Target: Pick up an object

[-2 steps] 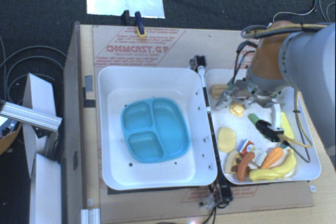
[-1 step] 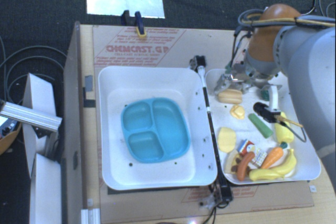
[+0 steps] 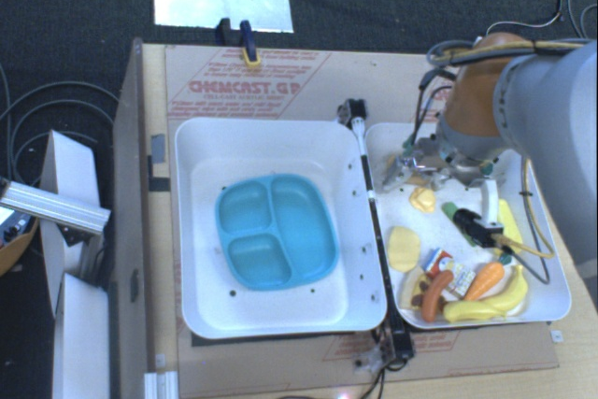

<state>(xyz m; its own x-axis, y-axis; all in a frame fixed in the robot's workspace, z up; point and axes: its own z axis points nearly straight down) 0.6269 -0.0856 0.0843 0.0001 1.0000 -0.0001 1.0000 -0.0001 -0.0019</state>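
My gripper hangs low over the back left part of the right bin, under the grey arm with its orange band. A small yellow piece lies just in front of it, and nothing is seen held. Further forward lies a pale yellow round slice. At the bin's front are a small red and white pack, a sausage, a carrot and a banana. The arm hides the bin's back right part.
The left bin holds a blue divided plate. A black divider rail runs between the two bins. A yellow oblong thing lies along the right bin's right side.
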